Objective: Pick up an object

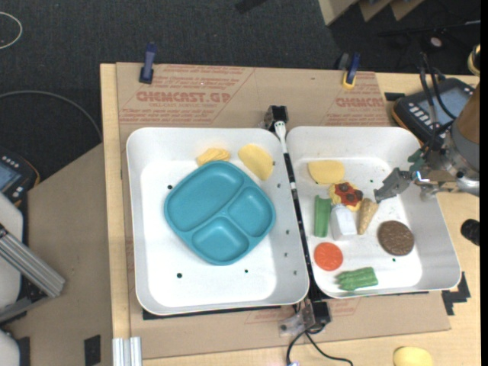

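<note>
Dark carpeted floor around a bench topped with cardboard (229, 90), two blue clamps along its far edge. Two white bins sit side by side on it.

Left bin (145, 227): blue divided plate (219, 212) in the middle, two yellow food pieces (257, 158) near the far edge.

Right bin (435, 258): toy food clustered toward its left half. Yellow piece (326, 171) near the far-left corner, red-and-yellow item (348, 194) just below it, green stick (322, 216) lying along the left wall, white block (345, 221) beside that, tan cone (367, 214) standing near-to-far, brown disc (396, 237), orange disc (329, 255), green pod (357, 279) at the near edge.

Gripper (389, 187) comes in over the right bin's right edge, low, tips aimed left. Nothing is visibly between the tips; whether they're spread or closed, can't tell at this resolution.

Key relation: the tan cone is the nearest candidate, just left of and slightly nearer the bin's front than the tips, close but apart. Its long axis runs roughly far-to-near, crosswise to the gripper's approach. Brown disc is next nearest, toward the near edge. Likely stage: approach, no grasp yet.
</note>
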`<state>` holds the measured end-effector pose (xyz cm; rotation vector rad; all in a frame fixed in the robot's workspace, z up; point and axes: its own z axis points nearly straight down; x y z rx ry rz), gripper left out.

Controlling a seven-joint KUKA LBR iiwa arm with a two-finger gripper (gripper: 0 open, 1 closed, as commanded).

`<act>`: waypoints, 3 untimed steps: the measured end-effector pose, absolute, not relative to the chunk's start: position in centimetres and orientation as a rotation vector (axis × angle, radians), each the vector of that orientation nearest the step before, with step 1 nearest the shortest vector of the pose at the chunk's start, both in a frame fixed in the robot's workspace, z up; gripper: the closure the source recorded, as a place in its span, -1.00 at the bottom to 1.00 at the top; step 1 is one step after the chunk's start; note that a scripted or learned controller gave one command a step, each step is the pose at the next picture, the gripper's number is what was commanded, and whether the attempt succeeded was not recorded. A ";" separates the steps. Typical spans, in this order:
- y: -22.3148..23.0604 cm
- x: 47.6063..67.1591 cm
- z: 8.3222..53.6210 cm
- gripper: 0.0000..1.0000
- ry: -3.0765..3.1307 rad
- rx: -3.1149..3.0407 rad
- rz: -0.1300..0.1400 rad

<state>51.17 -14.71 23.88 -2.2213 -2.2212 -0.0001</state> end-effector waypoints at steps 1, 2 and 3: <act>-20.6 50.6 14.2 -1.00 -2.214 -2.223 0.004; -19.9 47.8 18.2 -1.00 -2.218 -2.222 0.000; -17.8 48.1 39.1 -1.00 -2.240 -2.231 -0.016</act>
